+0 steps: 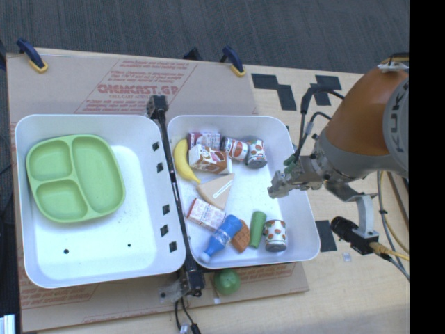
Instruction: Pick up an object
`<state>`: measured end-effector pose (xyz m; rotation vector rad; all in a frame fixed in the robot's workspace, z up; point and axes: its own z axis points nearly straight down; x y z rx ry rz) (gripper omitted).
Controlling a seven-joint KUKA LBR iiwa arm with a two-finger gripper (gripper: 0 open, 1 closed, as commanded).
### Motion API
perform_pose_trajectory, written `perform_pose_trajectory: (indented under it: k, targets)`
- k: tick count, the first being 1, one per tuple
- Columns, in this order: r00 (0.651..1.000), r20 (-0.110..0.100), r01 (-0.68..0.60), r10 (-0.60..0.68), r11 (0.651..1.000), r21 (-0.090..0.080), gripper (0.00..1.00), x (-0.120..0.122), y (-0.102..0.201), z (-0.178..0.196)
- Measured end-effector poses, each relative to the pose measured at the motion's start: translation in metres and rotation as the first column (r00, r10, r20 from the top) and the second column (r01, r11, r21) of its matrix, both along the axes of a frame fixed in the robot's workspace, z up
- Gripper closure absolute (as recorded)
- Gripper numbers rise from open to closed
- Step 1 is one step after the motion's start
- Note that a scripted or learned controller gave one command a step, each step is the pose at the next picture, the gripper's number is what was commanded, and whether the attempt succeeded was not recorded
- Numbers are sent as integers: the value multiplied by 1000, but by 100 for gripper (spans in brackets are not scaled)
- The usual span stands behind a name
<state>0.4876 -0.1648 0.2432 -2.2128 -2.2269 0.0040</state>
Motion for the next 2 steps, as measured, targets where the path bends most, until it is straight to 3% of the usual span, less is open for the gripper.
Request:
perform_pose_trajectory:
  k: [1,2]
  targets:
    - [1000,3,1,-1,1000,0,100,106,-4,22]
    - [1000,2,0,0,1000,2,100,66,49,42]
